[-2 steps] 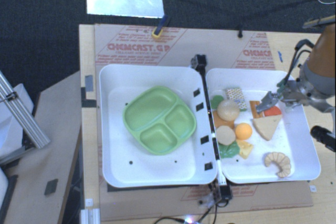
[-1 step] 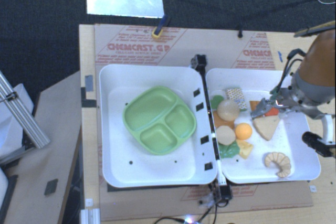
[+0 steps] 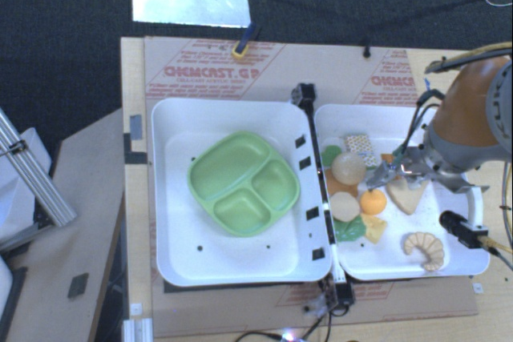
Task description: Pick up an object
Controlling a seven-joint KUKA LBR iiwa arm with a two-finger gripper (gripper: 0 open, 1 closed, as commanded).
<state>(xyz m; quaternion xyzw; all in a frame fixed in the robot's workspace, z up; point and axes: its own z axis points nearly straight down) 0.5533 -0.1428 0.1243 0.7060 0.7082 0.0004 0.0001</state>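
Crowding is the chief hazard at this moment. Gripper (image 3: 390, 170), lowered at the right of the frame into the right bin (image 3: 465, 267), sits among toy foods that touch or nearly touch one another. Whether its fingers are apart or together cannot be told, since the wrist and the grey arm (image 3: 473, 112) cover them from above; nothing is visibly held.

Likely target, by judgement: the orange ball (image 3: 373, 202), just below and left of the gripper, at the centre of the right bin. It is small, round and smooth. It touches the pale round piece (image 3: 345, 207) on its left and lies just beside the cream wedge (image 3: 405, 195) on its right, with a yellow piece (image 3: 373, 229) below.

Possible failures, as judged:
- a finger lands on a neighbour instead of beside the ball, so the close is blocked;
- the round surface rolls or squirts out of a pinch that is off-centre;
- two items are nudged together and none is lifted.

Croissant (image 3: 425, 249), lower right, lies apart from the cluster. Green divided plate (image 3: 243, 183) occupies the left bin (image 3: 176, 132), well clear of the gripper.
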